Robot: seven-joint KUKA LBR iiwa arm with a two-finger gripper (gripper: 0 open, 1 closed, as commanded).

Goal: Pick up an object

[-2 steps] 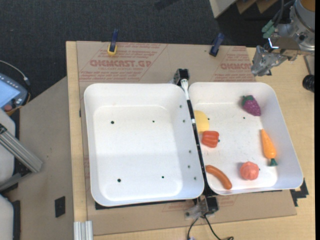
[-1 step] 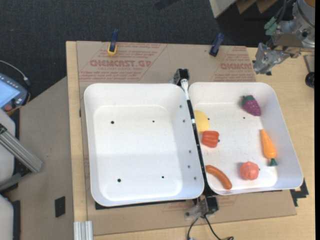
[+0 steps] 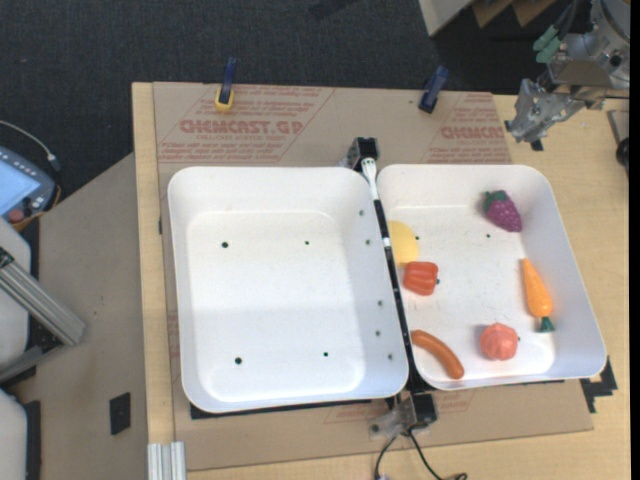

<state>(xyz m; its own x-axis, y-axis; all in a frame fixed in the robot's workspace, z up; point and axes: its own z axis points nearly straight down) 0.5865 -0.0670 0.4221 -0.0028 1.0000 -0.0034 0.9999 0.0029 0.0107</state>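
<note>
White plastic bins sit side by side on the tabletop [image 3: 300, 118], which is covered by a brown cardboard sheet. The left bin [image 3: 200, 268] takes up the centre-left of the frame. The right bin [image 3: 560, 258], centre-right, carries six toy foods: purple grapes [image 3: 503, 210] at its upper right, a yellow piece [image 3: 402, 240] against the divider wall, a red pepper [image 3: 420, 277] just below and touching or nearly touching the yellow piece, an orange carrot [image 3: 536, 290] along the right side, a sausage [image 3: 438, 353] at lower left, and a pink-red strawberry-like piece [image 3: 499, 341] at lower right.

Handling judgement: all look like small hollow plastic toys, so light, stiff and smooth, probably slippery under metal fingers. The carrot and sausage are long and narrow; a grip across the short axis at mid-length seems best. The carrot lies well apart from its neighbours, making it the easiest candidate. The yellow piece is crowded by the wall and the pepper, so poor access.

Pincer [image 3: 528, 120]: at the upper right of the frame, above the cardboard beyond the right bin's far rim, well apart from every toy. Nothing is seen between its fingers and it touches nothing. Whether it is spread or closed cannot be told at this resolution.
</note>
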